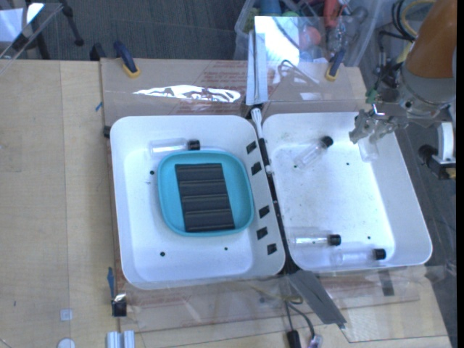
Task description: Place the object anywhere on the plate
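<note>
The clear plastic vial (310, 152) lies apart from the two-finger gripper (368, 130), whose opening cannot be told; being slick and round, it could roll away, missing the teal square plate (168, 194).

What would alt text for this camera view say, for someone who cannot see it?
Seen from above, two white bins sit side by side: the left bin holds a teal plate bearing a dark ribbed block, the right bin several clear tubes with black caps. A grey robot gripper hovers at the right bin's far corner.

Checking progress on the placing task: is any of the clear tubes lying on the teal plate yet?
No. The teal plate in the left bin carries just its dark ribbed insert, and one clear tube lies just beyond its far edge.
</note>
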You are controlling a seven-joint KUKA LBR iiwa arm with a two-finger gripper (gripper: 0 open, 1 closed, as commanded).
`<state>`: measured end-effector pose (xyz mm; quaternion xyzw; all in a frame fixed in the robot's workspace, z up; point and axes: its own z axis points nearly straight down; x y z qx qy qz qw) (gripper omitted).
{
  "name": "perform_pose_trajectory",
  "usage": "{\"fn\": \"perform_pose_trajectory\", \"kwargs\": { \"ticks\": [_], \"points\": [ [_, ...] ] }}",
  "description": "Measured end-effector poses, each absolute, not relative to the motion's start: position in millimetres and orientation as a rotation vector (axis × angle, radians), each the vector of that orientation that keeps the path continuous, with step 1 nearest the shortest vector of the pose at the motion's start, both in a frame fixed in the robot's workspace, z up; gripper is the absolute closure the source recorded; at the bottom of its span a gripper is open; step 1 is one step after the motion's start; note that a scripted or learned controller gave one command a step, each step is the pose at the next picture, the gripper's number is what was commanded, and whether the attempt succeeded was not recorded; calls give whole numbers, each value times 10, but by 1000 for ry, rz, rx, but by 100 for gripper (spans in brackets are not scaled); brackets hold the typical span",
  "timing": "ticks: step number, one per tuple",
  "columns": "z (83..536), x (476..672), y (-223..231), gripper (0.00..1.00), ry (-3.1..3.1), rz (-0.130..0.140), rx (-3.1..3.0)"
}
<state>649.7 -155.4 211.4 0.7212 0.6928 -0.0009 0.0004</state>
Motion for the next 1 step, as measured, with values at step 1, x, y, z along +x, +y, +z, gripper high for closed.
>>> {"fn": "perform_pose_trajectory", "kwargs": {
  "ticks": [1],
  "points": [
    [2117,6498,-1554,0,2175,-2,2265]
  ]
}}
